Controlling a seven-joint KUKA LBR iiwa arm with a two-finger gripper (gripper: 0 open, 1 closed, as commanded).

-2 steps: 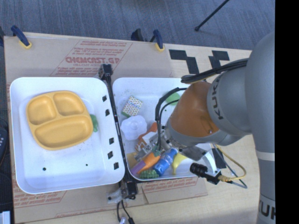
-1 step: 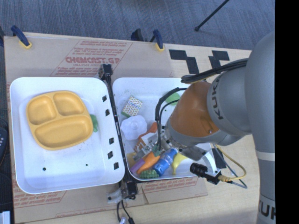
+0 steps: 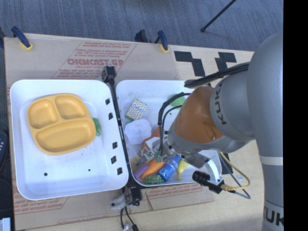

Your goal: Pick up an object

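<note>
The gripper (image 3: 161,154) is down in the right bin (image 3: 126,96), over a heap of small toys at its near end; the wrist hides the tip, so I cannot tell its state. Just beside it lie an orange carrot (image 3: 150,167), a blue bottle (image 3: 168,170) and a green piece (image 3: 153,179). A white lump (image 3: 138,129) and a checkered packet (image 3: 136,109) sit farther back. The left bin (image 3: 14,129) carries a yellow divided tray (image 3: 60,122). A good pick probably means settling on one piece and lifting straight up.
</note>
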